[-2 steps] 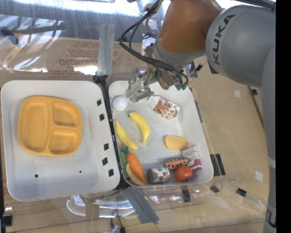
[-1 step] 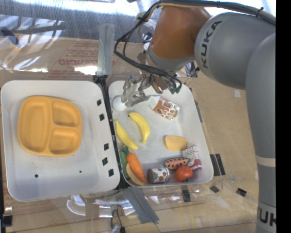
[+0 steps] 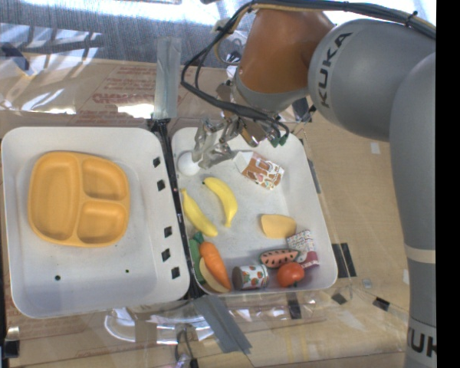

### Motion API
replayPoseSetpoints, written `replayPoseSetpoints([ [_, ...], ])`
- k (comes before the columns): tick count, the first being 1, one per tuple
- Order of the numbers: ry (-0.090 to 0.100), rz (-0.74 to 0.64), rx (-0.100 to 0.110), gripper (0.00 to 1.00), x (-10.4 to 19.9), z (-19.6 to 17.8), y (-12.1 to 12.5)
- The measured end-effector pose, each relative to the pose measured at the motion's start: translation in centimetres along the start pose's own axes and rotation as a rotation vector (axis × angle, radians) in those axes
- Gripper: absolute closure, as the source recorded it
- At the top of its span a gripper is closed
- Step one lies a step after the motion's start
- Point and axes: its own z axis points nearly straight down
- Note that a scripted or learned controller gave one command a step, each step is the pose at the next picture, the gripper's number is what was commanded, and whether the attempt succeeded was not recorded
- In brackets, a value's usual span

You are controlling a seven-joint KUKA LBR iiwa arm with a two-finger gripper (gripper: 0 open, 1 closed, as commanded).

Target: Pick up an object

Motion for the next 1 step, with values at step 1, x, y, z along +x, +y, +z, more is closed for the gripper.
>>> replayPoseSetpoints([
  [1,-0.005,-0.138,0.008,1.0,4.77,-8.82,-9.32],
])
